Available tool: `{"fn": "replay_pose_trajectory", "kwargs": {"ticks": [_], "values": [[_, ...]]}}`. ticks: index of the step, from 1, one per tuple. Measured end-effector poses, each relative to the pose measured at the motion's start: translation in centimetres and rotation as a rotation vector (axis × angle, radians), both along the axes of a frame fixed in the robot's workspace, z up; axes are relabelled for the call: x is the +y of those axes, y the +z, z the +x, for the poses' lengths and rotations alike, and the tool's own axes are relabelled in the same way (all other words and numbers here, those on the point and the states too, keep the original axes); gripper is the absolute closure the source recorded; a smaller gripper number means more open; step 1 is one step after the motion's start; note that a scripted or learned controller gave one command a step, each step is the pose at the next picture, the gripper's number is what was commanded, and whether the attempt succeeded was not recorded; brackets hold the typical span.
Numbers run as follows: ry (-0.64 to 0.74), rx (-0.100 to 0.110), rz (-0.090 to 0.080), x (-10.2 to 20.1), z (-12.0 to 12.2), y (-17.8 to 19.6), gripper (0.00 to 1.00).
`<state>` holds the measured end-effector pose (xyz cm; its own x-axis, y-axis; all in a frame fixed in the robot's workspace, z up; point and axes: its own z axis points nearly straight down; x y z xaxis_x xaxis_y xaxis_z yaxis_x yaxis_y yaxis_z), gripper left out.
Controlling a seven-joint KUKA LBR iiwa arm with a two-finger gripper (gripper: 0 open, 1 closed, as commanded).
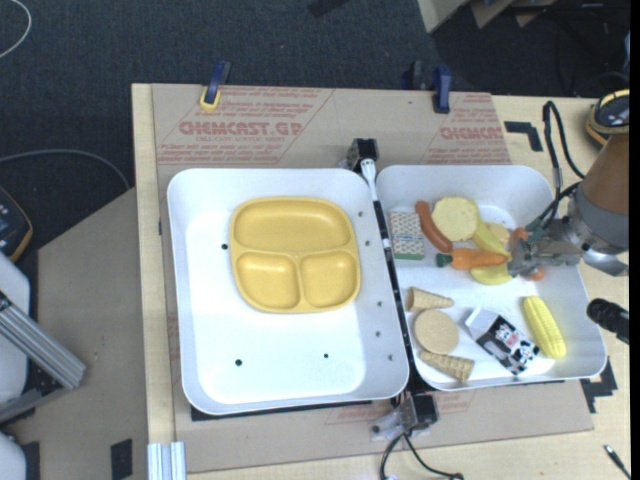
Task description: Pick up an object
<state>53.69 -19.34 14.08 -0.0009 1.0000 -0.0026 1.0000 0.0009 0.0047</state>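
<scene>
My claw [524, 251] sits low in the right bin [400, 183], toward its right side, with my grey wrist reaching in from the right edge of the bench. Whether it is open or closed I cannot tell; its tip is a dark, blurred cluster and nothing can be made out in its grip.

Just left of my claw lies a toy carrot [478, 260], its orange body pointing toward me and its green end to the left. Touching it on the far side is a pale yellow round slice [455, 217], and a red sausage [432, 226] runs at a slant beside that. A yellow piece [492, 274] pokes out right beneath my claw, close against the carrot. Further left, near the divider, is a small speckled square block [406, 234].

On the near side of my claw a corn cob [544, 326] lies along the right part of the bin. Left of it is a black-and-white packet [503, 340], then a round tan cracker [437, 332], with one cone [429, 299] on its far side and another cone [447, 366] on its near side.

The left bin [200, 368] holds a yellow divided plate [295, 253], with three compartments, set toward the far half. Both bins rest on a cardboard sheet [300, 118] clamped at the far edge.
</scene>
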Motion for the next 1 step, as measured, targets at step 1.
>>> {"fn": "replay_pose_trajectory", "kwargs": {"ticks": [1], "values": [[-0.001, -0.002, -0.001, -1.1, 0.29, 5.43, 1.0]]}}
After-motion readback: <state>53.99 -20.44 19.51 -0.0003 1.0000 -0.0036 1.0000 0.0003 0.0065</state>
